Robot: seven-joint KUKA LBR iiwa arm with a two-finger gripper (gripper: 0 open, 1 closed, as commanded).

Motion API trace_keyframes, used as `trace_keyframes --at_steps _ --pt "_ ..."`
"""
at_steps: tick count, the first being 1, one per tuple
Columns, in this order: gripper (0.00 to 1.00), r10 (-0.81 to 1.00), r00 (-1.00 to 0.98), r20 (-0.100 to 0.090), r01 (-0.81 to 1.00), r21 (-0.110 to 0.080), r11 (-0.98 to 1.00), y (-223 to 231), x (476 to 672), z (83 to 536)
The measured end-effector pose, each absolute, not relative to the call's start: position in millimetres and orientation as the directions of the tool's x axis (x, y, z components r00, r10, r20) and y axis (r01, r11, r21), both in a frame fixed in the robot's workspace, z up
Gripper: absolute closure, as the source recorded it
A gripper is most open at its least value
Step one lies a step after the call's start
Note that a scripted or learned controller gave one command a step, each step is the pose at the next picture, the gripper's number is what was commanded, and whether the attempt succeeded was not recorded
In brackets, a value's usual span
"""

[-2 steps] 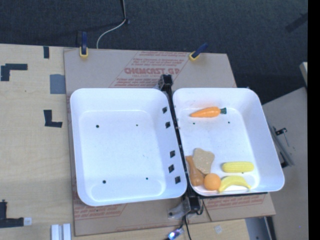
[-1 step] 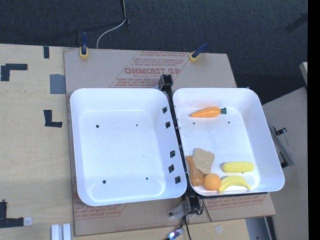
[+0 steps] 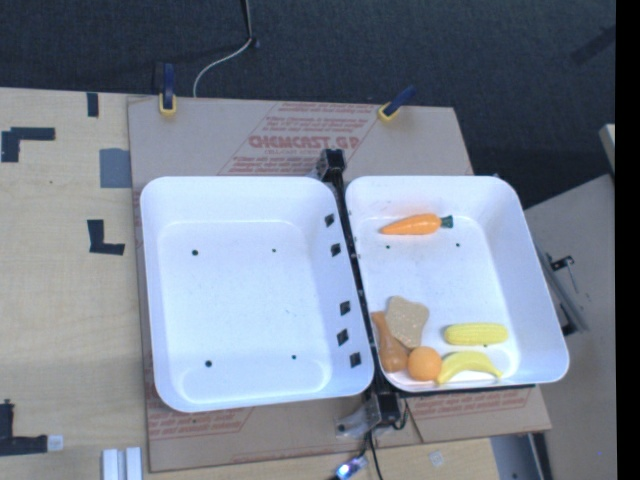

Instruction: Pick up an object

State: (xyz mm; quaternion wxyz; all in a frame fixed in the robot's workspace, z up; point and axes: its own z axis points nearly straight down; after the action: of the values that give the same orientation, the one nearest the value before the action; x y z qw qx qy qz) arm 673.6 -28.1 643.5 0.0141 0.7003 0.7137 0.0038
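The right bin [image 3: 500, 268] holds several toy foods. An orange carrot [image 3: 412, 225] with a green stem lies near its far side. Close to the near edge sit a tan slice of bread [image 3: 406, 319], a brownish-orange piece [image 3: 385, 340] under it, a round orange [image 3: 424, 364], a yellow corn cob [image 3: 475, 334] and a yellow banana [image 3: 468, 368]. The left bin [image 3: 240, 288] is a bare white tray.
Both bins rest on a cardboard sheet [image 3: 300, 138] clamped at its far edge by two clips [image 3: 166, 100]. A black divider with clips [image 3: 345, 268] joins the bins. A white cable [image 3: 230, 53] runs over the dark floor behind.
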Motion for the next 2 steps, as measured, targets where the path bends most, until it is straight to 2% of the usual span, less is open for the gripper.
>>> trace_keyframes --at_steps 1,2 --pt "1.00 1.000 -0.004 0.000 1.000 -0.014 0.004 15.7 668.1 526.7" --pt "1.00 1.000 -0.006 0.000 1.000 -0.001 0.006 75.1 668.2 534.2"
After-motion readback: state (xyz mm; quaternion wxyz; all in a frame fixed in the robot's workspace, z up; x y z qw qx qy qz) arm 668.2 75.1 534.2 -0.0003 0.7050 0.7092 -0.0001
